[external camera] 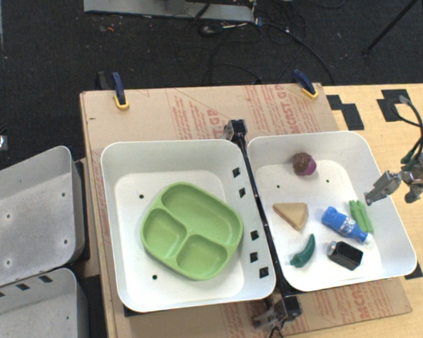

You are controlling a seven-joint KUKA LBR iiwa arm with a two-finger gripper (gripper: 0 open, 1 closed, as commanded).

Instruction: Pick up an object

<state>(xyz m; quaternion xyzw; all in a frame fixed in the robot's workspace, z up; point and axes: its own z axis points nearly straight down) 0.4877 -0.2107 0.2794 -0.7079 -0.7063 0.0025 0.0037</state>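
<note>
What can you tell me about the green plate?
The plate is light green and looks like smooth plastic. It has rounded corners and three hollows: one long one along the far side and two smaller ones nearer the camera, split by raised ridges. It lies flat and right side up, turned a bit askew, on the floor of the left bin. Nothing lies in it or touches it besides the bin.

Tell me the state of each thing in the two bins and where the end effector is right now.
Green divided plate: flat, upright, alone in the left bin.
Purple ball: resting near the back of the right bin.
Tan wedge: lying flat.
Blue bottle: on its side, touching the green stick.
Dark green curved piece: lying flat.
Black block: lying near the front.
End effector: at the right bin's right rim, holding nothing visible.
</note>
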